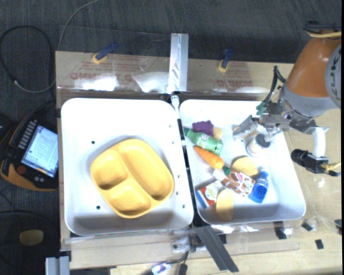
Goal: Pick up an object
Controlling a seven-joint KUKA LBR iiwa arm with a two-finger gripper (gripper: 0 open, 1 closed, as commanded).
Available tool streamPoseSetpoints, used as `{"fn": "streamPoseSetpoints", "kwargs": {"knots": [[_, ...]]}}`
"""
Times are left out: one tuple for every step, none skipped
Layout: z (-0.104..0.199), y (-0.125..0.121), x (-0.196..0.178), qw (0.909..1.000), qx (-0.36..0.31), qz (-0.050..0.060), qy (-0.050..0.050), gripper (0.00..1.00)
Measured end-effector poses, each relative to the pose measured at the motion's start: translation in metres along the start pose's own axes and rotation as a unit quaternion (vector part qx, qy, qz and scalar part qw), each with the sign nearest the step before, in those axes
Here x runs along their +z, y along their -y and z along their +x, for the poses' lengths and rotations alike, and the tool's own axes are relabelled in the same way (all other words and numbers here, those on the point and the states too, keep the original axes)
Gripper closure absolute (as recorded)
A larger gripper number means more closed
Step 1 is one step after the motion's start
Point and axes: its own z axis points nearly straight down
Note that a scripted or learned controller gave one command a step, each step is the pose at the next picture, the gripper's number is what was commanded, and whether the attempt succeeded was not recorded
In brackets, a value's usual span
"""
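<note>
- Gripper (258, 132): right of centre in the frame, above the upper part of the right bin (295, 179); whether it is wide or narrow cannot be told, and nothing is seen in it.
- Candidate objects: carrot (208, 156), green bottle (203, 140), purple grapes (203, 126), blue bottle (259, 188), crowded in the right bin.
- Risk: tight packing may cause a glancing grasp or 2 items lifted together.
- Left bin (74, 153): holds 1 yellow divided tray (132, 176).
- Surface (324, 191): light wood; dark carpet, cables and a handheld controller (34, 153) at left.
</note>
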Motion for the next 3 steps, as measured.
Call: {"fn": "streamPoseSetpoints", "kwargs": {"knots": [[-0.061,0.015,-0.008,0.9995,0.033,-0.001,0.001,0.00],[0.008,0.029,0.093,0.9998,-0.021,-0.001,0.000,0.00],[-0.008,0.050,0.109,0.9981,-0.061,-0.009,0.004,0.00]]}}
